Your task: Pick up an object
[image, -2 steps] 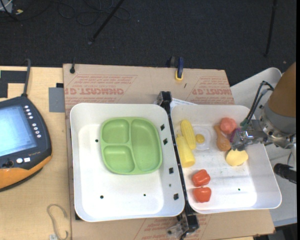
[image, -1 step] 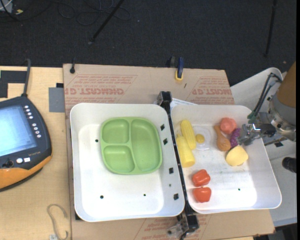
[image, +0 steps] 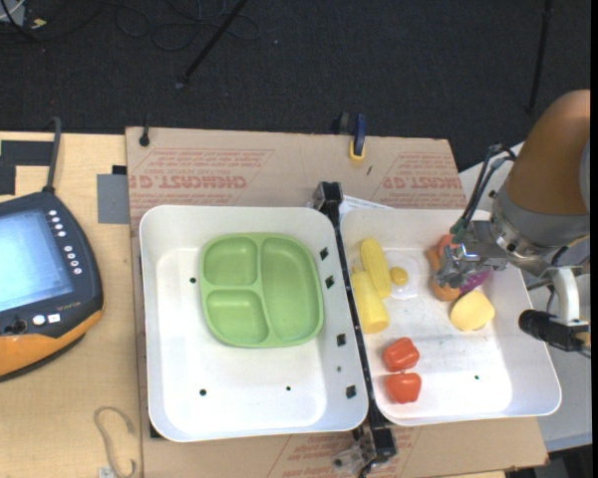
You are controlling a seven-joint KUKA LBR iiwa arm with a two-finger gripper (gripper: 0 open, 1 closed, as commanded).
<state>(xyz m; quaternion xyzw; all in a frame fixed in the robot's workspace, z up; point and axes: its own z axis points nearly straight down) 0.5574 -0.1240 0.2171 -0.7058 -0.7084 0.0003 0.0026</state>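
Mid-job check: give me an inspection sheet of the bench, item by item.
Surface: two white bins; left bin, right bin.
Job's things: right bin holds two yellow corn cobs, two red peppers, a yellow lemon, orange and purple items by the gripper.
Clutter: green divided plate in left bin.
Grippers: gripper low over the orange item; grasp unclear.
Cables: black cables behind bench.
Surroundings: teach pendant at left.

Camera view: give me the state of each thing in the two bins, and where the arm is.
Green divided plate: flat in the left bin.
Two yellow corn cobs: lying side by side, right bin.
Two red peppers: apart from the gripper.
Yellow lemon: just below the gripper.
Orange and purple items: under the gripper.
Gripper: low over the right bin.
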